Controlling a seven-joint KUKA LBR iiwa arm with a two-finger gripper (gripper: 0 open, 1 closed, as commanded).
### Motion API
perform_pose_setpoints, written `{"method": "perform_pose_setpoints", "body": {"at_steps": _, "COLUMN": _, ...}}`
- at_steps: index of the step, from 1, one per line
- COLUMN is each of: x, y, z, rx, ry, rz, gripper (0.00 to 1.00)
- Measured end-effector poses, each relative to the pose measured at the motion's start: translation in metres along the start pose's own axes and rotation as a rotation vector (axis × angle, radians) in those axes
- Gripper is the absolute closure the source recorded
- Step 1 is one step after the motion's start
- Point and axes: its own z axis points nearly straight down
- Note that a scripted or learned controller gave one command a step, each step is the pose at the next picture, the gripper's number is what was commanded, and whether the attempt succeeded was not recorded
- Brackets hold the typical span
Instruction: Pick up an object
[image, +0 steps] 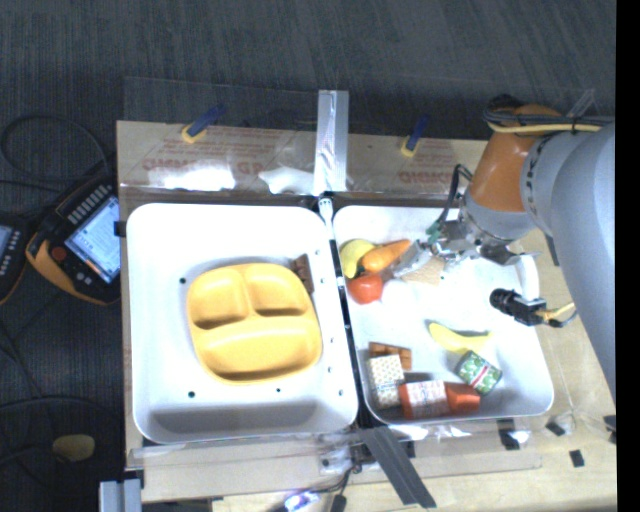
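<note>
The arm's gripper (415, 262) reaches low into the right bin (520, 385), its fingers at the carrot (385, 257) beside a tomato (365, 289) and yellow-green fruit (352, 252); whether they grasp anything cannot be told. A yellow tray (255, 320) fills the left bin (150, 330).

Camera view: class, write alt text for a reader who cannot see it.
A grey arm's gripper reaches from the right to toy food in the right bin, beside a carrot and tomato. The left bin holds a yellow tray.
</note>
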Motion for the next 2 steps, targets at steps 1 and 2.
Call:
{"method": "perform_pose_setpoints", "body": {"at_steps": 1, "x": 0.0, "y": 0.0, "z": -0.009, "rx": 0.002, "ry": -0.002, "rz": -0.001, "gripper": 1.0}}
{"method": "perform_pose_setpoints", "body": {"at_steps": 2, "x": 0.068, "y": 0.037, "z": -0.095, "rx": 0.01, "ry": 0.001, "rz": 0.185, "gripper": 1.0}}
